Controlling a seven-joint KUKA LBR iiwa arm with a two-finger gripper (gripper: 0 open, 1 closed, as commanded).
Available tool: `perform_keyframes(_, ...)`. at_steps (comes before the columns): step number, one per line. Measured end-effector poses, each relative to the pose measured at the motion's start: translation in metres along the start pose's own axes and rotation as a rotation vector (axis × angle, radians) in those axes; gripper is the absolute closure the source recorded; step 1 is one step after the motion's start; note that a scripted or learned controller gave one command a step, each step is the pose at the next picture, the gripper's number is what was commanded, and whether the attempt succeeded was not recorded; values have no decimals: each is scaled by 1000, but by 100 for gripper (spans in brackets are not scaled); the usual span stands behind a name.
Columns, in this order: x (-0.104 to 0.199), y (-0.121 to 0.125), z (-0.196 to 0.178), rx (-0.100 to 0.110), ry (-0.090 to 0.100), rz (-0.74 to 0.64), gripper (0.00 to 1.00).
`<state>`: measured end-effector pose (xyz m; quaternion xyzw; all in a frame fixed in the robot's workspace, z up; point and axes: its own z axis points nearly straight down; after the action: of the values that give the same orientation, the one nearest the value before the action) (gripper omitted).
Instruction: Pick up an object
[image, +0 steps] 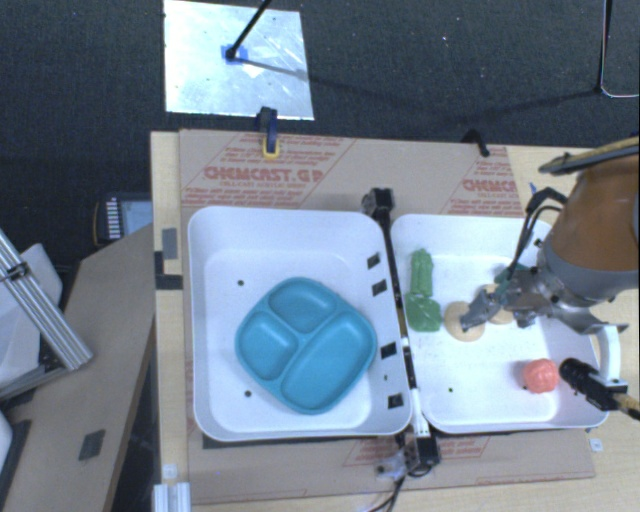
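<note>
In the right bin (450, 240) a green toy (422, 292) lies along the left wall. A tan round piece (460, 324) rests just right of the green toy's lower end. A pink-orange ball (540, 375) sits near the bin's front right. My gripper (487, 305) reaches in from the right and hovers over the upper right edge of the tan piece, partly covering it. Nothing is visibly held.
The left bin (215, 250) holds a blue divided plate (305, 343). A black clip row (385, 290) runs along the seam between the bins. Brown cardboard (300, 170) lies under both bins. The arm's grey and orange body (590, 240) covers the right bin's far right.
</note>
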<state>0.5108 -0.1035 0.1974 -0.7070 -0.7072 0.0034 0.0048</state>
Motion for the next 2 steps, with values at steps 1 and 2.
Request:
perform_keyframes(1, 0, 3, -6, -12, -2, -3, 0)
perform_keyframes(2, -6, 4, 55, -8, -1, 0, 0)
